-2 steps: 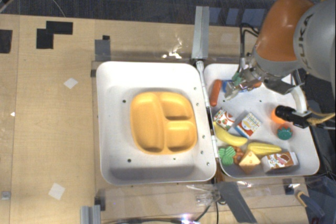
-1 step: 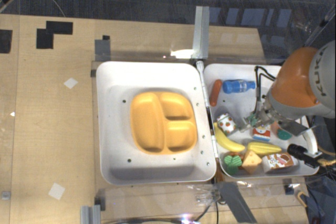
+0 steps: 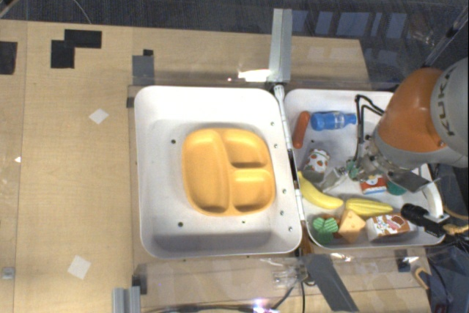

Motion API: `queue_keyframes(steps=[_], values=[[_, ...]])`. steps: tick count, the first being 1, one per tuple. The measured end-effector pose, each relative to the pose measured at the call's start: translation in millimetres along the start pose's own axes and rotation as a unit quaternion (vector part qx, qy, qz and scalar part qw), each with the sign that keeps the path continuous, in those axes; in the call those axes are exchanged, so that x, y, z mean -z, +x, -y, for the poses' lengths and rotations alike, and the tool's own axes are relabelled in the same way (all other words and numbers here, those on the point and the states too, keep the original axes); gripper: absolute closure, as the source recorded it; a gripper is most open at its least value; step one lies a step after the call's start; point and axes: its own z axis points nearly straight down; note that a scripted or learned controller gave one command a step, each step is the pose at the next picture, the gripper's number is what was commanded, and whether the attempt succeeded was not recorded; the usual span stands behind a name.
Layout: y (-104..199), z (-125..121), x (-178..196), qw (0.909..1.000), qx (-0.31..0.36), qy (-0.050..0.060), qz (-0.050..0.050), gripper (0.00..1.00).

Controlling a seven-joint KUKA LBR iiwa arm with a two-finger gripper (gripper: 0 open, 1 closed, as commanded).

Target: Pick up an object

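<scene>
Nothing is seen lifted yet: the tool (image 3: 357, 171) is lowered beside the banana (image 3: 319, 195), its opening impossible to judge.

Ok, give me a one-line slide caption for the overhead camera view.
Arm reaches into right bin of toy food; yellow tray sits in left bin.
</scene>
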Motion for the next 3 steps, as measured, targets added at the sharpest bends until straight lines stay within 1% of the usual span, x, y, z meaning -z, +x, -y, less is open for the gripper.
queue_keyframes(steps=[1, 2, 3], values=[[-48, -53, -5, 0.9979, -0.064, -0.003, 0.002, 0.00], [5, -60, 46, 0.9897, -0.143, -0.001, 0.000, 0.00], [-43, -122, 0, 0.9947, -0.102, 0.010, -0.005, 0.00]])
